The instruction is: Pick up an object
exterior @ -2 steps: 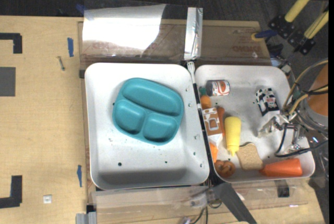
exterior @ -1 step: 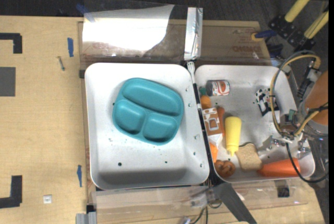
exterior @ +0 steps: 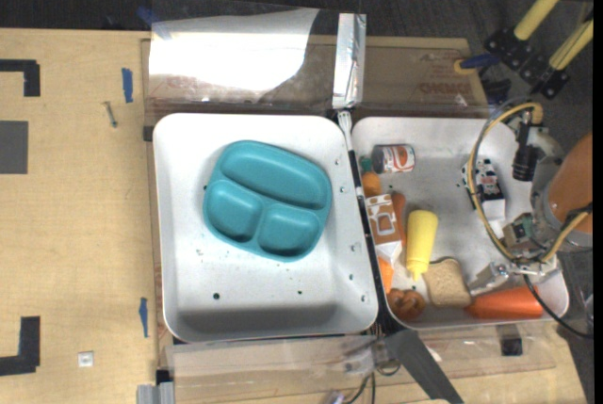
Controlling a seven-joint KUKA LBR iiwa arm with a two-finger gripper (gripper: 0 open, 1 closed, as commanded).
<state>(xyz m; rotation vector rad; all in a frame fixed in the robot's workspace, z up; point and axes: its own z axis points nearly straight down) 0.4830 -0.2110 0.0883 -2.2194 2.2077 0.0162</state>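
The right bin (exterior: 443, 134) holds several small items. A small can (exterior: 393, 158) lies near its back left corner. A yellow bottle (exterior: 420, 240) lies in the middle, with a slice of bread (exterior: 446, 282) just in front of it. An orange carrot-like piece (exterior: 506, 302) lies along the front wall. An orange and white box (exterior: 381, 218) rests against the left wall, and a brown lump (exterior: 407, 302) sits in the front left corner. My gripper (exterior: 497, 274) is low over the bin's front right part, between the bread and the orange piece, with nothing seen in it.
The left bin (exterior: 179, 280) carries a teal divided plate (exterior: 268, 199). Cables and the orange-banded wrist (exterior: 565, 190) crowd the right bin's right side. A clear plastic sheet (exterior: 236, 54) lies behind the bins. The bins share a raised wall (exterior: 358, 204).
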